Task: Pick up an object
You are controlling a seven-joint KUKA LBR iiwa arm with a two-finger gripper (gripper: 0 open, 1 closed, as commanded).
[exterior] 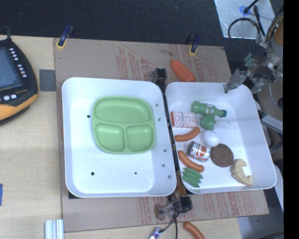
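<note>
The right white bin (pixel 259 133) holds several small items. A green bottle (pixel 208 109) lies on its side near the back, with a red-and-white packet (pixel 183 119) to its left. Below them are an orange sausage (pixel 187 134), a white ball (pixel 211 138), a small can (pixel 198 151), a brown round cookie (pixel 222 155), a second sausage (pixel 190 161), a green pea pod (pixel 192 177) and a pale croissant-shaped piece (pixel 240 172). My gripper (pixel 236 81) hangs over the bin's back right corner, apart from every item, with nothing seen in it.
The left white bin (pixel 74 148) carries a green divided plate (pixel 123 124). An orange carrot (pixel 182 70) lies on the cardboard behind the bins. Another sausage (pixel 194 229) lies in front. A teach pendant (pixel 10 81) rests at the far left. Cables hang at the upper right.
</note>
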